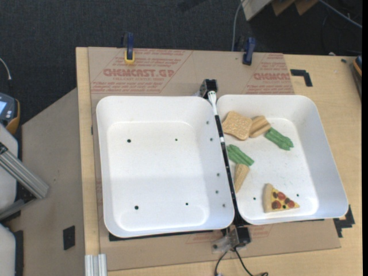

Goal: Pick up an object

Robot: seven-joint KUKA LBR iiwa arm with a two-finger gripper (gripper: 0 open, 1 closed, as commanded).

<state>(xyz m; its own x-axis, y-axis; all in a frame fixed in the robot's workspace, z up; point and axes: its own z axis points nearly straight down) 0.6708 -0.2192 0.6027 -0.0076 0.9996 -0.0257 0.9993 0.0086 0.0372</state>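
Overhead, we look down on a cardboard-topped table [167, 68] carrying two shallow white bins side by side. At left we see the left bin [115, 154], its floor marked by four small dark dots. Just beside it, rims touching, lies the right bin [322, 154], where the objects are gathered: a tan bread slice [237, 125] touching a smaller toast piece [259, 126], a green pod [239, 154] above a pale wedge [240, 176], another green pod [279, 138] farther right, and a pizza slice [278, 199] near the front rim. We cannot tell the pincer's state from this view.
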